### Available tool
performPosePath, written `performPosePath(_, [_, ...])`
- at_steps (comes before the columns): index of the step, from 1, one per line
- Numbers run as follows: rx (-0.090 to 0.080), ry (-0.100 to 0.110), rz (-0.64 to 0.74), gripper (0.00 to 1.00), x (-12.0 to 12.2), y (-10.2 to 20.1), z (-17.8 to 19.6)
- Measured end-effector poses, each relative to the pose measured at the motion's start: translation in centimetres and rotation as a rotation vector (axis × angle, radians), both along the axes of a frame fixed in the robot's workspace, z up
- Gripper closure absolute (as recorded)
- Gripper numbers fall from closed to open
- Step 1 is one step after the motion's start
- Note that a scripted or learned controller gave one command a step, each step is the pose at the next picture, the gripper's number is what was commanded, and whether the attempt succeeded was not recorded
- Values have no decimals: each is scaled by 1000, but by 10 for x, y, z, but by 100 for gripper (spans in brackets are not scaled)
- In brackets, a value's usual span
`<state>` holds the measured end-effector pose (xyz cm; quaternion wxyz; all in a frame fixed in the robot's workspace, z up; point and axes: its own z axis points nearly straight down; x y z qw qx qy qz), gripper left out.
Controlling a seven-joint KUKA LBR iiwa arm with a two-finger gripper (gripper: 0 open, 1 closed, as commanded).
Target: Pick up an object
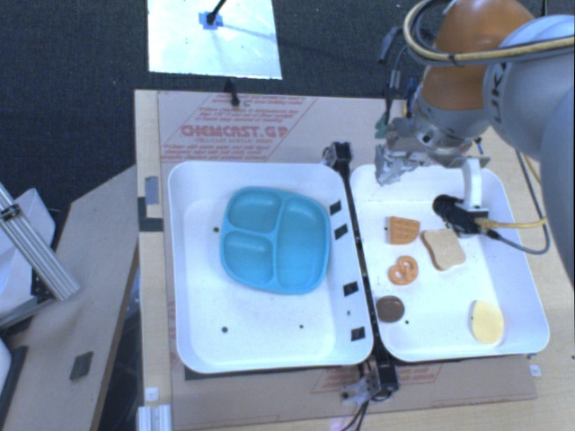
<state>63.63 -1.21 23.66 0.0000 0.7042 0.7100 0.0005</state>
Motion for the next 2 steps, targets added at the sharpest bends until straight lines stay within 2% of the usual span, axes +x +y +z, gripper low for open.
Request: performPosePath(2, [1,1,2,100,-21,100,-21])
